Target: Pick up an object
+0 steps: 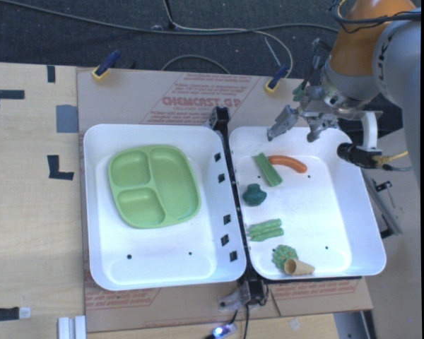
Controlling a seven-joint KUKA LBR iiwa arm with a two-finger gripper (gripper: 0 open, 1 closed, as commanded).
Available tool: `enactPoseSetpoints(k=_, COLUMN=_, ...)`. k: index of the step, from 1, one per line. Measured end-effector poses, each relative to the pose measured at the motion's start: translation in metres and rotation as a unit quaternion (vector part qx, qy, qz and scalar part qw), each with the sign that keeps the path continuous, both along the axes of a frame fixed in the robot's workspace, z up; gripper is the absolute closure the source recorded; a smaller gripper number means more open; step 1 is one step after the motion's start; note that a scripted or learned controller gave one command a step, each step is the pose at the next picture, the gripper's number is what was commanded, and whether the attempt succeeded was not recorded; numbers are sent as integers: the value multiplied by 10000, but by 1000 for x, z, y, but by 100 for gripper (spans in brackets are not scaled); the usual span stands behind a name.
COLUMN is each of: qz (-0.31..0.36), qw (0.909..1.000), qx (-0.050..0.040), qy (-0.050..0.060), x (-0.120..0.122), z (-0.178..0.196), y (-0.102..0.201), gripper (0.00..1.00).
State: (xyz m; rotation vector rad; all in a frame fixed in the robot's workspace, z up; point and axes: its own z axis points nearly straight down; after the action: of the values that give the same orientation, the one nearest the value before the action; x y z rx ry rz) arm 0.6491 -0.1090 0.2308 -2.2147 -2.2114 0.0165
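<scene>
In the right white bin (353, 210), a tan cone (298, 265) touches a leafy green piece (283, 253) nearest the camera, with green beans (265, 229), a dark teal lump (254, 194), a green stick (267, 169) and an orange sausage (287, 163) beyond. The gripper (298, 124) hangs spread and empty above the far rim. A green divided plate (154, 186) sits in the left bin (99, 210).

Two white bins (99, 210) of smooth, faintly glossy plastic sit on a matt brown cardboard sheet (191, 94) printed in red — the bench (28, 210) beneath shows pale wood grain. The green divided plate (154, 186) looks like smooth plastic with a soft sheen; the arm's orange band (371, 27) shines glossy.
</scene>
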Motion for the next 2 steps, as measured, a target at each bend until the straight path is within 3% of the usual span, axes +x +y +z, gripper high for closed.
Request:
enactPoseSetpoints(k=1, qz=14, qw=10000, qx=-7, qy=-72, x=2, z=9, y=0, gripper=0)
enactPoseSetpoints(k=2, qz=20, qw=10000, qx=-7, qy=-51, x=10, z=-39, y=3, gripper=0)
